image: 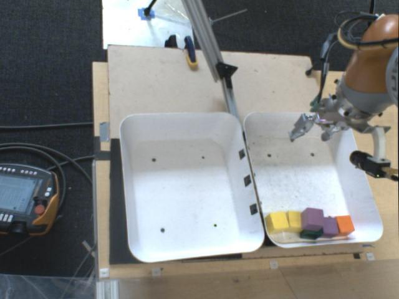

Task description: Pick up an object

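Two white bins (187, 126), two yellow blocks (277, 222), two purple blocks (312, 217), one orange block (345, 224), one dark green block (310, 233).

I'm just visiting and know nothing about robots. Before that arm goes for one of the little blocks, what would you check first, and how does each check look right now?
1. Blocks present to pick: ok. Yellow blocks, a purple block, a dark green block and an orange block sit in the right bin.
2. Claw over the correct bin: ok, it is above the right bin's far end.
3. Claw lined up over a block: not ok; the blocks lie at the near edge, apart from it.
4. Claw carrying nothing: cannot tell.
5. Blocks spaced for an easy grip: not ok, they are clustered together, touching.
6. Path from claw to blocks: ok, bare bin floor between.
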`<state>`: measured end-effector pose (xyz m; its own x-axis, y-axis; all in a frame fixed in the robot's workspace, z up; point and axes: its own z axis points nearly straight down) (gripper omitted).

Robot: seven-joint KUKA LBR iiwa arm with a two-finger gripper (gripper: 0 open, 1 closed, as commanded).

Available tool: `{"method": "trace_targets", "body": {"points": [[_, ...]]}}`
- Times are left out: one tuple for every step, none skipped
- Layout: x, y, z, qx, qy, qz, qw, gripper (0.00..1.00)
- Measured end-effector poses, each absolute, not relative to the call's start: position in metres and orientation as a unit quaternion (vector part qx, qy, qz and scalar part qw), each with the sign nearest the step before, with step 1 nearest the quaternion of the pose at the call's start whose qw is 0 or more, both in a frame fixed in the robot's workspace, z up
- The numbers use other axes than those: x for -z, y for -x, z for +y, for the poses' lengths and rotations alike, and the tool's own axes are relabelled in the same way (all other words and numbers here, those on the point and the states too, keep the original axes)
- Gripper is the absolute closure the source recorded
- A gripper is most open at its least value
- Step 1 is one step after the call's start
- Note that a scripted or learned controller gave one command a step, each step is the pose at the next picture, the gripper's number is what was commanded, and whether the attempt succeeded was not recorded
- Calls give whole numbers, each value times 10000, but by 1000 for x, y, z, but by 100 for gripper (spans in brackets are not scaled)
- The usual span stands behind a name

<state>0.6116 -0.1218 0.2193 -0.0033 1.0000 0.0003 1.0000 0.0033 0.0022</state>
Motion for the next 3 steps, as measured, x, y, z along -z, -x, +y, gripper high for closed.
{"method": "trace_targets", "body": {"points": [[-254, -557, -57, -19, -7031, 7111, -5, 0], [-241, -639, -95, -13, -7055, 7087, 27, 0], [-277, -574, -50, -20, -7039, 7103, 8, 0]]}}
